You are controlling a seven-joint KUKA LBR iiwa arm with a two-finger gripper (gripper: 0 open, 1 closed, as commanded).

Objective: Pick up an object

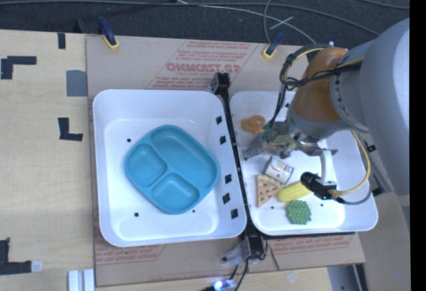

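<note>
On my feed, the surface (40, 170) showed pale wood with black tape marks at far left. The left bin (106, 150) held a blue divided plate (172, 168), lying flat near its middle. Past the black divider, the right bin (353, 216) carried the small objects: an orange ring-shaped piece (252, 124) near its upper left, a pizza-slice toy (266, 188) below it, a small white can (278, 169) tipped on its side just beside the slice, a yellow corn cob (293, 192) touching the slice's right edge, and a green bumpy ball (299, 212) near the front wall. The gripper (256, 148) hung low over the bin's left side, between the ring and the can; I saw nothing between its fingers, and I could not tell whether they were parted or closed. The grey arm (373, 90) with its orange band came in from the right.
</note>
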